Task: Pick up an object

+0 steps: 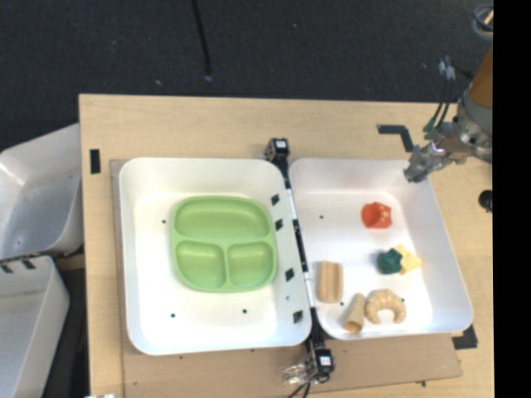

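Red piece (pixel 376 215) lies apart from the others, so we should descend squarely there; whether the gripper (pixel 417 169) is open, we cannot tell.

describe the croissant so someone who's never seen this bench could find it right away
Look in the right bin, the one without the green plate. Go to its near edge, at the bottom of the view. The croissant lies there, right of two tan cylinders; it alone is curved like a crescent with a ridged, pale brown crust, below the green and yellow toy.
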`<state>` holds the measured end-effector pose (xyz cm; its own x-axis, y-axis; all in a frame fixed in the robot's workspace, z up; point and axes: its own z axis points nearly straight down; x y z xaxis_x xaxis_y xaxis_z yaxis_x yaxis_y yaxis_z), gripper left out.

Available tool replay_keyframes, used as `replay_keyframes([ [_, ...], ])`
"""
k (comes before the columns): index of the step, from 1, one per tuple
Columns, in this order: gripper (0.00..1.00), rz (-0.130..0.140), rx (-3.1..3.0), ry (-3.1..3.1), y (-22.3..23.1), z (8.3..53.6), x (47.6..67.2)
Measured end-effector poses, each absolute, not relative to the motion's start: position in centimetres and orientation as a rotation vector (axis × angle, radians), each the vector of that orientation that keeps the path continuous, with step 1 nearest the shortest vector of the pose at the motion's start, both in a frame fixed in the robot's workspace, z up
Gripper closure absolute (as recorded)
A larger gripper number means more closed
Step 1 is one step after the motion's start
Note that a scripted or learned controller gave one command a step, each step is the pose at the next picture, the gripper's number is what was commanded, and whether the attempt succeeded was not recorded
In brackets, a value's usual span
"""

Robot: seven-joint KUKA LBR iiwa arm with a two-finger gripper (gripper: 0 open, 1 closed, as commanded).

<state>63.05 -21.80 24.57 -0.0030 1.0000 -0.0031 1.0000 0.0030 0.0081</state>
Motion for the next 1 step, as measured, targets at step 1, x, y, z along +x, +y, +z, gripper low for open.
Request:
replay_keyframes([
  [1,1.0,0.003,2.214,2.223,-21.94,26.79,63.12],
])
